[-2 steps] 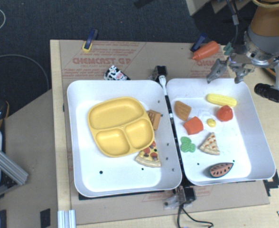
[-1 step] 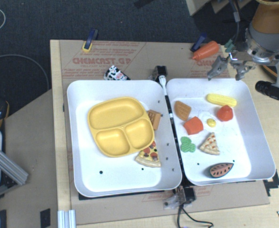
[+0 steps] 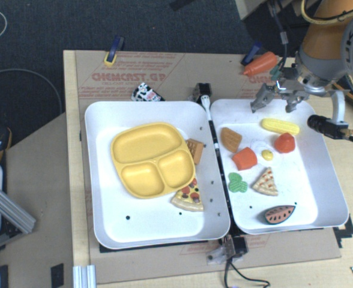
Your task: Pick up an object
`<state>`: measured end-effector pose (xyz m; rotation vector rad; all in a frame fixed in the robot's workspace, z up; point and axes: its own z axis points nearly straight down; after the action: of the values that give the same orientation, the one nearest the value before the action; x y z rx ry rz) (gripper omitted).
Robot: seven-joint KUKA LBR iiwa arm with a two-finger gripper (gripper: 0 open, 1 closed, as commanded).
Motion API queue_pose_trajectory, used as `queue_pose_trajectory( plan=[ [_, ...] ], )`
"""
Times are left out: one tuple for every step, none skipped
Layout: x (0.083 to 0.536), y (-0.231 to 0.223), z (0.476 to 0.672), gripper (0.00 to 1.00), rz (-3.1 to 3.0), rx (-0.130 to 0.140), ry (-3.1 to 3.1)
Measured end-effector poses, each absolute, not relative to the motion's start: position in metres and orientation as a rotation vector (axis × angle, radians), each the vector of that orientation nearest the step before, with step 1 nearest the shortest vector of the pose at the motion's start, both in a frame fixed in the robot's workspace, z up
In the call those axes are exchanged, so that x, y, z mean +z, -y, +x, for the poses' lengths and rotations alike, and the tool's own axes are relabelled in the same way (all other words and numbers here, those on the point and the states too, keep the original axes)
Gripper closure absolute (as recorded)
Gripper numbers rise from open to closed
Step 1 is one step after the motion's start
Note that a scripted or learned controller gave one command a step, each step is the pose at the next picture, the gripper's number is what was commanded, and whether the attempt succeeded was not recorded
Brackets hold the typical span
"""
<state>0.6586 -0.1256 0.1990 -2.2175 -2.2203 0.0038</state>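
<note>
Your pincer (image 3: 277, 101) hangs over the far edge of the right bin (image 3: 332, 179), its two fingers spread apart with nothing between them. Just near of it lies a yellow corn cob (image 3: 280, 125), close to the fingertips but not touched. To the near right of the cob sits a red strawberry-like piece (image 3: 285, 143), and a small yellow piece (image 3: 266, 155) lies just left of that. Farther left in the same bin you have a brown bread slice (image 3: 230, 139) with a red-orange block (image 3: 245, 158) just near of it, then a green leafy piece (image 3: 237, 183) and a pizza wedge (image 3: 265, 182) side by side. A watermelon slice (image 3: 278, 214) rests at the near end.

In the left bin (image 3: 104, 215) a yellow divided plate (image 3: 152, 159) takes up the middle. A brown piece (image 3: 194, 150) touches its right rim, and a second pizza slice (image 3: 188, 197) pokes out from under its near right corner. An orange carrot (image 3: 260, 63) lies on the desk (image 3: 164, 71) beyond the right bin.
</note>
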Motion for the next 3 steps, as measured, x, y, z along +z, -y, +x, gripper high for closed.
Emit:
queue_pose_trajectory(
  plan=[
    [0.156,0.13,0.656,0.0,-2.219,0.005,2.218],
    [0.112,0.125,0.654,0.0,-2.216,0.005,2.219],
    [0.089,0.125,0.656,0.0,-2.223,-0.002,2.218]
  ],
)
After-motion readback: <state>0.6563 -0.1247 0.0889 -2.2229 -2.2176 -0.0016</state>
